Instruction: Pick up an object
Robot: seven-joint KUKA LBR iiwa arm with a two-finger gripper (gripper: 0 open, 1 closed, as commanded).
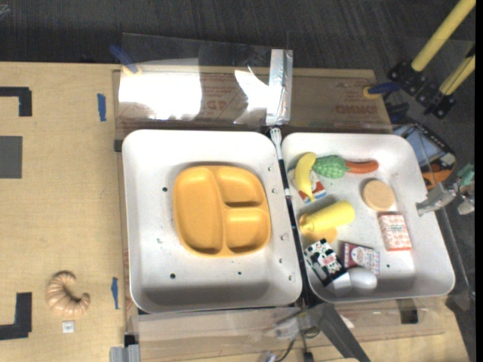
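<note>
Gripper (445, 195) hangs at the right bin's (434, 225) right rim; whether it is wide or narrow, I cannot tell.

The end effector (441, 198) sits at the right rim of the right bin (423, 164), with every item to its left. Nearest in that bin lie a round disc (378, 194) and, in front of it, a flat packet (395, 231); farther left are a banana (303, 173), a bottle (327, 217) and a patterned box (321, 257). Beyond these, the left bin (143, 202) holds a divided tray (222, 208), and well past it a croissant (68, 292) rests on the surface (53, 202).
</note>
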